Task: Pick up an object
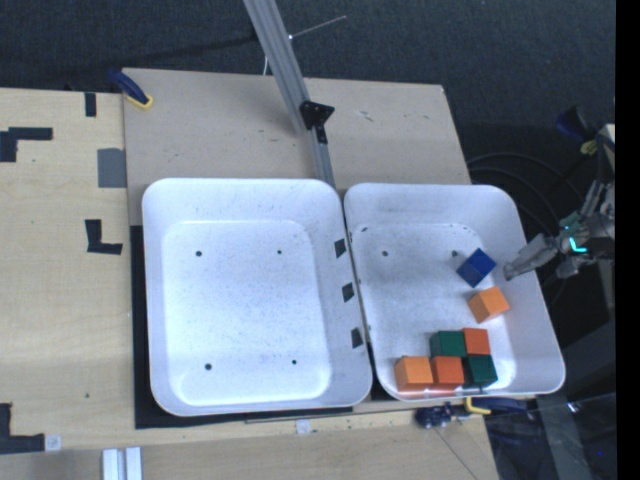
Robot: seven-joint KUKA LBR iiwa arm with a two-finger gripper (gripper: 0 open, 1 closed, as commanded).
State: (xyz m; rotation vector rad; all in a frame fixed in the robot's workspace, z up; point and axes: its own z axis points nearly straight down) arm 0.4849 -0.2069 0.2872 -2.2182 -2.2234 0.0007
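Observation:
The right bin [400, 218] holds several cubes. A blue cube [476, 266] lies near its right wall, with an orange cube [488, 304] just in front of it. Along the front wall sits a tight cluster: orange cubes [413, 371], a green cube [448, 344] and a dark green cube [481, 369]. My gripper [520, 260] reaches in over the bin's right rim, low and slanted, its tip just right of the blue cube and apart from it. Nothing shows in its grasp.
The left bin [160, 268] stands beside the right one. A grey metal pole [285, 58] slants in from the top to the gap between the bins. Dark cables [500, 163] lie off the bench at the right.

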